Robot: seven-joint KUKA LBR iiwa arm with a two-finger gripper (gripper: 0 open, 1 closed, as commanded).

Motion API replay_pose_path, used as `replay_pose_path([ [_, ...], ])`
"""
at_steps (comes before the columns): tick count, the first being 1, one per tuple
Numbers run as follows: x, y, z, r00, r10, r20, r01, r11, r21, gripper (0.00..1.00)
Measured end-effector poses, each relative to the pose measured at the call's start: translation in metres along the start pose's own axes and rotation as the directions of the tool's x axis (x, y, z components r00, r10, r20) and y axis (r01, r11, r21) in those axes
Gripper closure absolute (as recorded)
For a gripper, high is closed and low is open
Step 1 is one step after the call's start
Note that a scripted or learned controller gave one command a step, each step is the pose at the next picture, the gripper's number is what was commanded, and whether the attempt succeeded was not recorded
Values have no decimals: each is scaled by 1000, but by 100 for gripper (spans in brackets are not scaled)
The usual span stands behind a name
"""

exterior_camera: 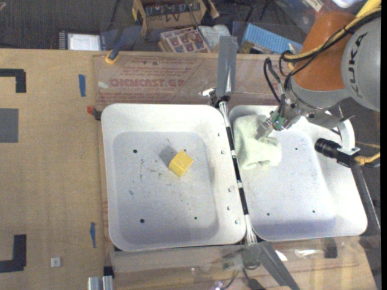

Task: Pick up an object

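- Two shallow white bins sit side by side on the worktop [48, 162] in the camera view: the left bin [121, 222] and the right bin [338, 222].
- Within the left bin lies a yellow block [181, 163], near the middle, alone apart from dark specks.
- Within the right bin, a pale cloth [254, 147] is bunched against the upper left corner, close to the divider between the bins.
- Over that cloth hangs the pincer [268, 129], its tip at or just above the cloth's upper right edge; whether it touches cannot be told.
- Whether the pincer is released or clenched cannot be told from this angle.
- Relative to the pincer, the cloth lies directly below and slightly left, so it seems the nearer target; the block is well apart, across the divider.
- Lumpy and roughly upright in the view, the cloth shows no clear long axis.
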State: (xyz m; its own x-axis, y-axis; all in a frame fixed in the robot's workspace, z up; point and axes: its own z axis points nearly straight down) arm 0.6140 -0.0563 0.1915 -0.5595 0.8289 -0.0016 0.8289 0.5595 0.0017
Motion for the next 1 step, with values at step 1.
replay_pose_path([
  [1, 62, 60, -15, 994, 110, 2, -110, 994, -1, 100],
])
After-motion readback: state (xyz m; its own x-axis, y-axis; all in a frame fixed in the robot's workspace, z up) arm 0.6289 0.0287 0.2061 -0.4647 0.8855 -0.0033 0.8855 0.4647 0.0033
